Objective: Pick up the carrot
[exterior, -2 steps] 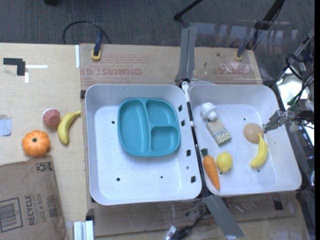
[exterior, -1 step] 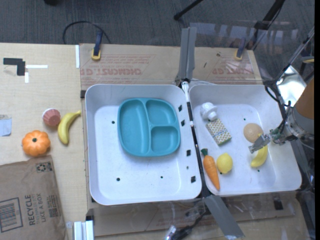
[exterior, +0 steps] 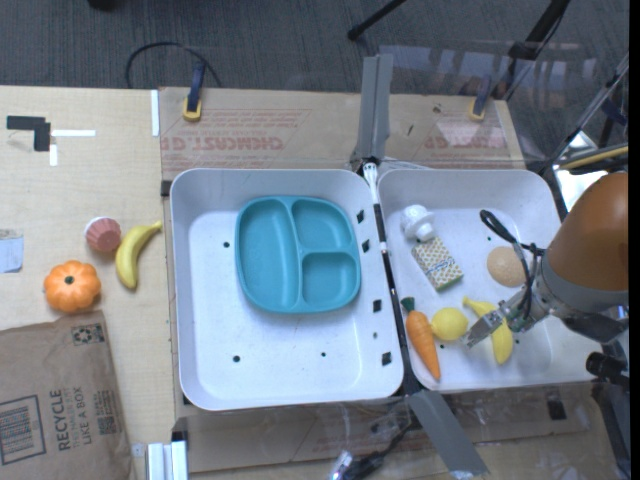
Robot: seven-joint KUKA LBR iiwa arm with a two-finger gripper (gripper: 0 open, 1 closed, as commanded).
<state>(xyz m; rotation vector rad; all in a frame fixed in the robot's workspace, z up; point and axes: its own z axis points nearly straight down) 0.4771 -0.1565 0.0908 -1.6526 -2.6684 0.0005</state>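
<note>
The carrot (exterior: 422,344) is orange with a small green top and lies in the right bin (exterior: 470,194), close to the front left corner, its tip pointing toward the front edge. My gripper (exterior: 497,325) reaches in from the right and sits low over a yellow banana (exterior: 498,342), about a hand's width to the right of the carrot. A yellow lemon (exterior: 450,323) lies between the carrot and the gripper, almost touching the carrot's top.
Also in the right bin are a tan egg-like ball (exterior: 505,266), a small patterned box (exterior: 437,264), a white bottle (exterior: 417,224) and a black utensil (exterior: 498,227). The left bin (exterior: 205,298) holds a teal divided plate (exterior: 297,254). A pumpkin (exterior: 72,286), a second banana (exterior: 133,254) and a pink cupcake (exterior: 103,235) lie on the bench at left.
</note>
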